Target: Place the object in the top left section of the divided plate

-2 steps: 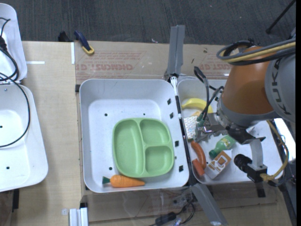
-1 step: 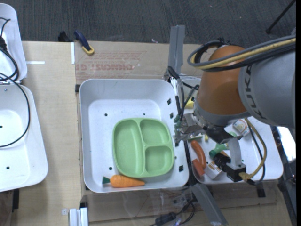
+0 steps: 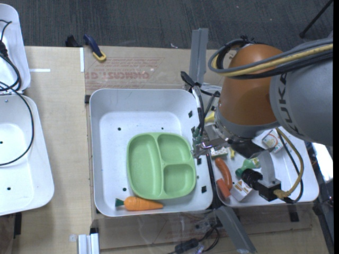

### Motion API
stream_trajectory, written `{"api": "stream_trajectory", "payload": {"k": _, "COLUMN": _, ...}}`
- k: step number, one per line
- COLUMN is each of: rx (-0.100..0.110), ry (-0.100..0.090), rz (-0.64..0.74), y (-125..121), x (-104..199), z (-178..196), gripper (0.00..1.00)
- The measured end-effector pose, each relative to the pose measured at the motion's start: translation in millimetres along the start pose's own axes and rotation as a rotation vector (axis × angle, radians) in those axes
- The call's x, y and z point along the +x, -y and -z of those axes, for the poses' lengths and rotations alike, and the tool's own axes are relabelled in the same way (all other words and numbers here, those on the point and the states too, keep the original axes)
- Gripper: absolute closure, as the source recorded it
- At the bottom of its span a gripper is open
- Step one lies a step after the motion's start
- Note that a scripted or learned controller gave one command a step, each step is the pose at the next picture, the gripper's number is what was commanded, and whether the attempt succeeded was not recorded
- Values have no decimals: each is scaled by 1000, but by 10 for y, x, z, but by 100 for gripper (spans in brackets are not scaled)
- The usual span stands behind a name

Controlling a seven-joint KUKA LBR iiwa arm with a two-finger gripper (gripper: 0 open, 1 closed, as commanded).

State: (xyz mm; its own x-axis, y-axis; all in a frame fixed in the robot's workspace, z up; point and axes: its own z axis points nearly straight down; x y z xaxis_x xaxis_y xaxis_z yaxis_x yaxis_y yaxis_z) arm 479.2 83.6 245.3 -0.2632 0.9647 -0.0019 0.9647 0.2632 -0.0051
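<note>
A green divided plate (image 3: 161,165) lies in the left bin (image 3: 106,142), toward its right side, with nothing in its three sections. An orange carrot (image 3: 142,204) with a green tip lies on the bin floor just below the plate's lower left corner. My gripper (image 3: 208,148) hangs under the arm's orange wrist (image 3: 249,83), low over the divider between the two bins and beside the plate's right edge. The wrist hides most of it. No object shows in it.
The right bin (image 3: 308,190) holds a red-orange pepper-like piece (image 3: 223,175), a green item (image 3: 249,164), a small white box (image 3: 241,190) and other bits partly under the arm. A grey post (image 3: 198,52) stands behind the bins. A white tub (image 3: 16,157) with black cable is at far left.
</note>
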Motion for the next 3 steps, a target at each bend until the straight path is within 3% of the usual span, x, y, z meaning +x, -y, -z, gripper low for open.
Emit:
{"api": "stream_trajectory", "payload": {"k": 1, "rx": 1, "ry": 1, "rz": -109, "y": -184, "x": 188, "z": 81, "gripper": 100}}
{"api": "stream_trajectory", "payload": {"k": 2, "rx": 1, "ry": 1, "rz": 19, "y": -130, "x": -263, "z": 146, "gripper": 100}}
{"api": "stream_trajectory", "payload": {"k": 3, "rx": 2, "ry": 0, "rz": 177, "y": -77, "x": 295, "z": -1, "gripper": 100}}
